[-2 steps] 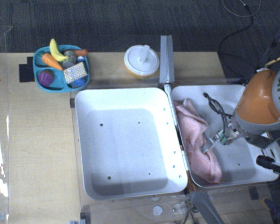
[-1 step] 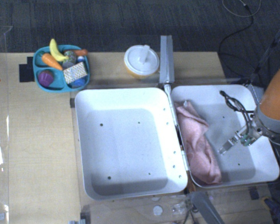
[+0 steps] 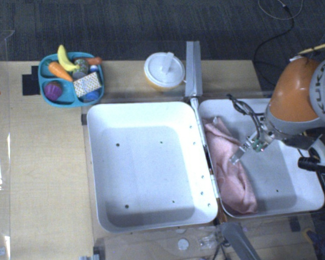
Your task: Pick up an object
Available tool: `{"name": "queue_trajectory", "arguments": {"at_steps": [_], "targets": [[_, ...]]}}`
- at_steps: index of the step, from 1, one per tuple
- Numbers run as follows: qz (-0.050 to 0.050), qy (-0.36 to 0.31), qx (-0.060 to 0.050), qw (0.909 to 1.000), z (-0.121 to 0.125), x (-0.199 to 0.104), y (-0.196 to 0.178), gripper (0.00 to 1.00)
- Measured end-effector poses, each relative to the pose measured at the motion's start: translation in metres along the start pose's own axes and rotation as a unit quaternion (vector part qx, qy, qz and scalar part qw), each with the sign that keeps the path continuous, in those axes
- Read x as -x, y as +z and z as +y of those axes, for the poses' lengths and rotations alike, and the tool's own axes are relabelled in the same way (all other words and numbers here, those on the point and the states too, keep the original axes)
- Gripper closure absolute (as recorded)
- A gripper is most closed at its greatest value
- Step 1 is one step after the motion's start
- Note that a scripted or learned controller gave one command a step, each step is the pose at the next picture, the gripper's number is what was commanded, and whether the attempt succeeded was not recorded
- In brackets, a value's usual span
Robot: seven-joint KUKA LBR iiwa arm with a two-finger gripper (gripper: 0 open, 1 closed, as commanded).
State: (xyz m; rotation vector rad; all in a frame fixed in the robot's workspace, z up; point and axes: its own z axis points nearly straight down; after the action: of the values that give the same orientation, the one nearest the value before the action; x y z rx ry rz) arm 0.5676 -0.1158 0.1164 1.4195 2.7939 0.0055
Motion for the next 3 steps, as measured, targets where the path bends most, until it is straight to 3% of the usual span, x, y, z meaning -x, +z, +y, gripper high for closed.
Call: {"name": "queue_trajectory", "arguments": {"at_steps": [1,2,3], "targets": [[-0.002,0.072,0.003,0.9974,0.071,0.035,0.026,0.00],[-0.004,0.069,0.006,0.9976,0.075,0.035,0.013,1.00],[-0.002,-0.011,0.002,0.9999,0.121,0.009,-0.071,1.00]]}}
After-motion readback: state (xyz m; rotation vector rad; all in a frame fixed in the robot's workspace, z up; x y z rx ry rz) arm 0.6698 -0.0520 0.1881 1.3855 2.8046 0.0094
